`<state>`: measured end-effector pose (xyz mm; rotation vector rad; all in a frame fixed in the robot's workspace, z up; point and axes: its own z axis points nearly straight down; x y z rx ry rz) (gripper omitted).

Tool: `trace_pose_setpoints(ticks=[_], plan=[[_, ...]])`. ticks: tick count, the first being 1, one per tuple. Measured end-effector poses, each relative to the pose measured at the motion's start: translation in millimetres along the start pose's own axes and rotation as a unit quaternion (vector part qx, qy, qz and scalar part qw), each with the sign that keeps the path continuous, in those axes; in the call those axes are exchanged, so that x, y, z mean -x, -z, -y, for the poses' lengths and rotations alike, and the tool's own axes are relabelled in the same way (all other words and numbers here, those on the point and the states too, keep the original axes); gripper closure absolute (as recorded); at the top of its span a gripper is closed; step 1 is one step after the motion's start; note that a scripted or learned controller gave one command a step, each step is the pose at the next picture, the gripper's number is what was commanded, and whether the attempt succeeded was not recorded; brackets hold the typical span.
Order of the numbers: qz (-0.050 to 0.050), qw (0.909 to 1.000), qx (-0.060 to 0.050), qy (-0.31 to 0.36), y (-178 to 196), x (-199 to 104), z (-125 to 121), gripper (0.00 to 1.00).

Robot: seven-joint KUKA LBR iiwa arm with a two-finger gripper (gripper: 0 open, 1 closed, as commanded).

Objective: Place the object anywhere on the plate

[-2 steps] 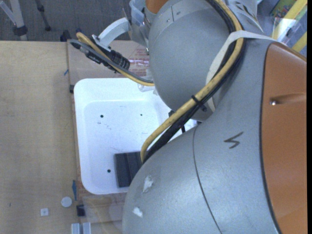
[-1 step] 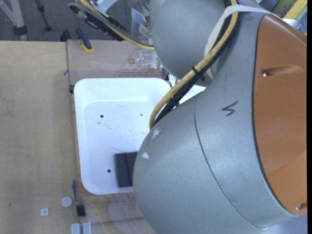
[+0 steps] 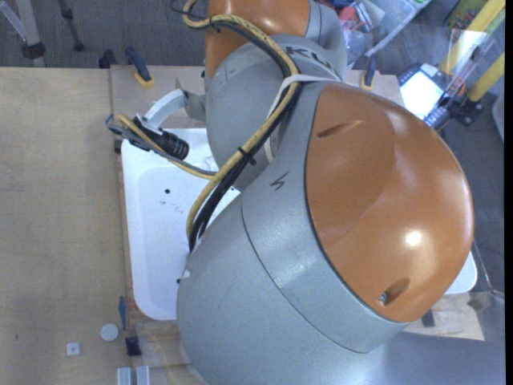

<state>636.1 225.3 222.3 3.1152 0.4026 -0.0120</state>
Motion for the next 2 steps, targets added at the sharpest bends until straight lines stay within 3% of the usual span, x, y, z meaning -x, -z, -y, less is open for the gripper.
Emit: trace_pose_setpoints(ticks=[1,2], plan=[[-0.001,1.0,0.0,0.0,0,0,0,0.0],[-0.001,0.9996,0.0,-0.028,-56,64,-23,0.0]])
